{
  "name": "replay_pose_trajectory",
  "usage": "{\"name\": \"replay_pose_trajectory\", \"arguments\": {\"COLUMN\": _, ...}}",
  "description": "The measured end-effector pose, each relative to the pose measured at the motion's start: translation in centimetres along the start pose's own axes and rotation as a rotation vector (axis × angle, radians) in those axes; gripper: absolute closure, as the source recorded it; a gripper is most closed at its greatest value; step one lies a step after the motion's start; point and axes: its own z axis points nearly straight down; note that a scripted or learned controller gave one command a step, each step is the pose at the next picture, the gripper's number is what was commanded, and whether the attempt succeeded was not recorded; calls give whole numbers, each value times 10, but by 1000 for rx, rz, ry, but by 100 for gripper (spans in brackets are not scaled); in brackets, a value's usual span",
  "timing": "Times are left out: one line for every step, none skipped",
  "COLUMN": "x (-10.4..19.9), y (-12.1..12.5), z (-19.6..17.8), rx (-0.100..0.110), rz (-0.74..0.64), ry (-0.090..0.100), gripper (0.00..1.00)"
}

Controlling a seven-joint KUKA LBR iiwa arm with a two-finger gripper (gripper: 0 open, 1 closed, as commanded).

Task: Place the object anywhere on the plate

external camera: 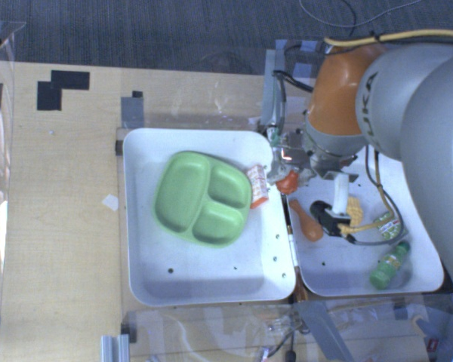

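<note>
From my seat the green plate, split into three sections, is my reference: it lies flat in the upper middle of the nearer white bin, turned a little askew, and all three sections are bare. The hand hangs just off the plate's right edge as my camera shows it, over the seam where that bin meets the second bin, with the grey arm and its orange band filling the view beyond it. I cannot make out whether the hand is spread or closed on anything, since the wrist covers it from above. A small red piece sits right under the hand, touching or nearly touching it, close to the plate's right edge but off the plate; I cannot say whether it is gripped or lying on the bin rim. Between that piece and the plate is a red-and-white packet, which touches the plate's right rim. Farther from the plate, in the second bin, I see an orange carrot lying slanted, then a yellow corn cob beyond it, and farthest of all a green bottle on its side near that bin's lower corner. The pale wooden surface stretches away on the plate's far side from the hand
</note>
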Motion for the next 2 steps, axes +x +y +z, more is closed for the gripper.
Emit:
{"name": "replay_pose_trajectory", "arguments": {"x": 88, "y": 1, "z": 58, "rx": 3, "rz": -126, "ry": 0, "gripper": 100}}
{"name": "replay_pose_trajectory", "arguments": {"x": 88, "y": 1, "z": 57, "rx": 2, "rz": -124, "ry": 0, "gripper": 0}}
